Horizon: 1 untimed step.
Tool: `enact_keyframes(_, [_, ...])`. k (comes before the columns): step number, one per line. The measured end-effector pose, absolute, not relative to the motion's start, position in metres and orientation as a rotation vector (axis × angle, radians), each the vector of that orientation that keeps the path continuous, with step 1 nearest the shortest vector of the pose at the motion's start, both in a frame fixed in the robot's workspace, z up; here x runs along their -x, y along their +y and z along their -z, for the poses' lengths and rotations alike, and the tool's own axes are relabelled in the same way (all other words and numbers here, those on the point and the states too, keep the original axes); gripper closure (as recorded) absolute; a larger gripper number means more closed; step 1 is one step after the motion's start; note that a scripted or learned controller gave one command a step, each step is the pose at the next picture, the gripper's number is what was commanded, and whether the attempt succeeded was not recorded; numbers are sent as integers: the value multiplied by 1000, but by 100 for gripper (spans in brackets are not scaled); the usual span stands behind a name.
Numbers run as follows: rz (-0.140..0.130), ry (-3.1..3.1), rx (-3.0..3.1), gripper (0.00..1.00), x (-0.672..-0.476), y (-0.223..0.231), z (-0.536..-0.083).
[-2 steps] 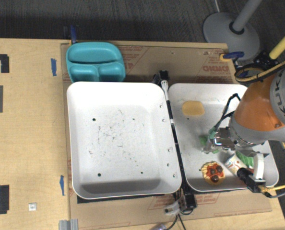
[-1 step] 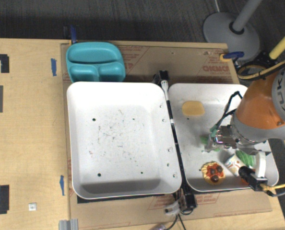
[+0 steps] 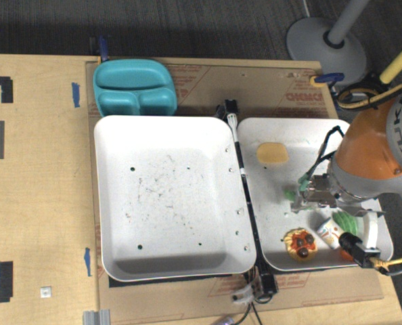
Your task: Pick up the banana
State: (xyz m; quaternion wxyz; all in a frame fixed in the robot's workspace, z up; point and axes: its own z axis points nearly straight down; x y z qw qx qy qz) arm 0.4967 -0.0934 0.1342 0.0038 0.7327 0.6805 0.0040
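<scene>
My gripper (image 3: 310, 196) hangs low over the middle of the right bin (image 3: 282, 131), with the grey arm and its orange band (image 3: 371, 151) coming in from the right. A small green piece (image 3: 290, 195) lies right against the gripper's left side. A round tan piece (image 3: 272, 154) rests further back in the bin. Toward the front lie a round orange and red toy food item (image 3: 300, 243), a white and orange item (image 3: 329, 234) and a green item (image 3: 347, 220), the last partly hidden under the wrist.
The left bin (image 3: 167, 195) sits beside the right one, with a black divider rail (image 3: 241, 181) between them. A teal compartment tray (image 3: 135, 87) stands behind the left bin. A grey round stand base (image 3: 323, 40) sits at the back right.
</scene>
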Motion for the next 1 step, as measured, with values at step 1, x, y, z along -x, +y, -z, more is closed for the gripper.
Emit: enact_keyframes(1, [-14, 2132, -2295, 100, -497, -93, -144])
